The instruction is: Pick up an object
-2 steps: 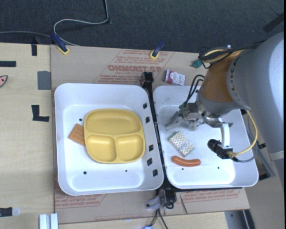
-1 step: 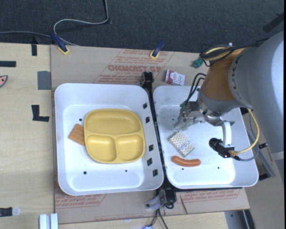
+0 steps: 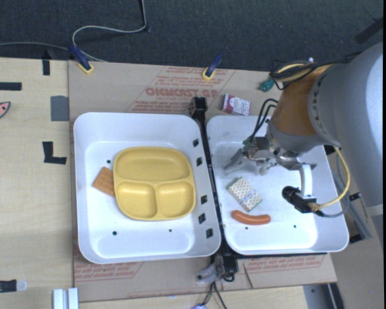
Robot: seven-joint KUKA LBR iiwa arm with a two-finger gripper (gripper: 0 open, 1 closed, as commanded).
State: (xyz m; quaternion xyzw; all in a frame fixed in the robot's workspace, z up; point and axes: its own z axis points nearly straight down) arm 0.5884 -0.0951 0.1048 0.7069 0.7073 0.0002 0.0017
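Note:
In the right bin [image 3: 321, 234], a small patterned box [image 3: 244, 194] lies near the middle, tilted. An orange sausage [image 3: 251, 218] lies just below it, toward the front wall. My gripper [image 3: 243, 160] hangs over the upper middle of this bin, just above the patterned box and slightly to its left. I see nothing held in it. The grey arm with its orange band [image 3: 296, 108] comes in from the right and covers the bin's upper right part.
The left bin [image 3: 90, 230] holds a yellow divided plate [image 3: 156, 182] with a brown cracker [image 3: 104, 181] tucked at its left edge. A small red and white packet [image 3: 235, 104] lies on the cardboard behind the right bin. Black clips line the divider [image 3: 204, 172].

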